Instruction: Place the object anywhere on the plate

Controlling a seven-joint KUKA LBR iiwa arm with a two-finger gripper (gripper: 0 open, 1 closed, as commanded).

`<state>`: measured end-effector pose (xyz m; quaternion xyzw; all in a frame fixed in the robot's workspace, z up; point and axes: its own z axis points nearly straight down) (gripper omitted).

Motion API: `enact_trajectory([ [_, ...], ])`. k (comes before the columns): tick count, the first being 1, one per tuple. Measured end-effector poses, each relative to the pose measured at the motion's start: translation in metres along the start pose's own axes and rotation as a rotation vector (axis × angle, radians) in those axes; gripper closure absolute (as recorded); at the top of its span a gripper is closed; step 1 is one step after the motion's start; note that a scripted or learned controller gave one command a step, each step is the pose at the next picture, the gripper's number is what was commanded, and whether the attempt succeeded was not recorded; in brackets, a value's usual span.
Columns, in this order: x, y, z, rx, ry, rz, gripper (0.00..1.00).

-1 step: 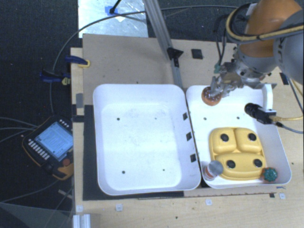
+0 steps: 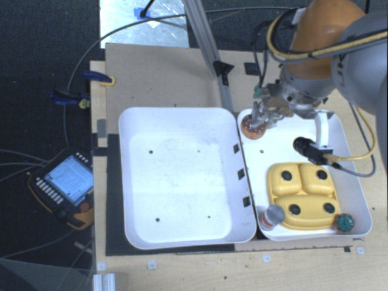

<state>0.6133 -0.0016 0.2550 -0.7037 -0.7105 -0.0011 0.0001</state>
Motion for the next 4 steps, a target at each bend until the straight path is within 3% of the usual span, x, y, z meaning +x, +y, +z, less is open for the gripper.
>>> enact_trajectory([
  [3, 0.154, -0.032, 0.014, 0.002, 0.001, -0.002, 1.0],
  [4, 0.151, -0.031, 0.014, 0.001, -0.001, 0.005, 0.0],
])
